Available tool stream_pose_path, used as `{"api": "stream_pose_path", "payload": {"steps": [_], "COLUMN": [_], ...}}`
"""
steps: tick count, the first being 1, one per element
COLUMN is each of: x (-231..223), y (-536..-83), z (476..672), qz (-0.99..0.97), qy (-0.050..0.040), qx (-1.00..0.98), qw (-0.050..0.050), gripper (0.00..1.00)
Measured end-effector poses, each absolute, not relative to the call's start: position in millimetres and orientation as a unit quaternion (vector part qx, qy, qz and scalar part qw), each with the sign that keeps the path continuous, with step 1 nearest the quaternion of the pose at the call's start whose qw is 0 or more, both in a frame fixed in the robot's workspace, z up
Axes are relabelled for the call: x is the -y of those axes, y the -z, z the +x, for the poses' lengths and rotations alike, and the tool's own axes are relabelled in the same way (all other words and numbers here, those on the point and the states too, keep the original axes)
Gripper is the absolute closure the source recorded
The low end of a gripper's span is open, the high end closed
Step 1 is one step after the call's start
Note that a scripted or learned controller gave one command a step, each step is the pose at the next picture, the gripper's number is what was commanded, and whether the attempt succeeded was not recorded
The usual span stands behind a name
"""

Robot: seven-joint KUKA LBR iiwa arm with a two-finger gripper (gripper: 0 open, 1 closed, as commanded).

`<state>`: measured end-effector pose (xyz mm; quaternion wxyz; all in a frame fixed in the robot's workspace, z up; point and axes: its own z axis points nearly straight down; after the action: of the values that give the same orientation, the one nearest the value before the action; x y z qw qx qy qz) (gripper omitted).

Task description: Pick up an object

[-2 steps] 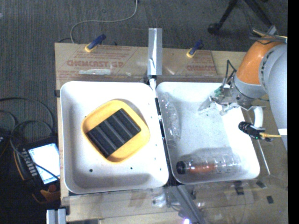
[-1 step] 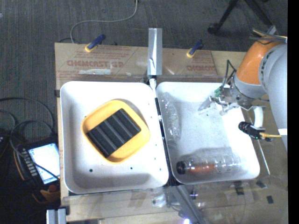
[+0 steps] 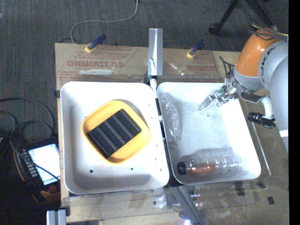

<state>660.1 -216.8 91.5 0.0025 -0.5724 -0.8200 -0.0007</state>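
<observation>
The gripper (image 3: 209,102) hangs over the right bin (image 3: 253,144), and whether it is wide or narrow I cannot tell. The clear bottle (image 3: 208,165) lies well below it; descend centred across its body, avoiding the wall.

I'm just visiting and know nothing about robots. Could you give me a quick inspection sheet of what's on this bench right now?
Surface: two shallow white bins side by side, left bin and right bin, on a bench with a brown board behind them.
Job's things: yellow tray with black ribbed insert in the left bin; clear plastic bottle lying along the right bin's near edge; crumpled clear plastic by its left wall.
Clutter: two blue-and-yellow clamps on the board.
Grippers: gripper over the right bin's far corner, nothing seen between its fingers.
Cables: white cord on the floor.
Surroundings: grey carpet, chair base, lit screen.
</observation>
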Motion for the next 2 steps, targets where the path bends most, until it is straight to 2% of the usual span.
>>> {"api": "stream_pose_path", "payload": {"steps": [1, 2], "x": [223, 202], "y": [-192, -241], "z": [553.7, 484.4], "qz": [-0.628, -0.642], "qy": [-0.0008, 0.0001], "qx": [0.778, 0.767], "qw": [-0.001, 0.000], "gripper": [0.00, 0.00]}}
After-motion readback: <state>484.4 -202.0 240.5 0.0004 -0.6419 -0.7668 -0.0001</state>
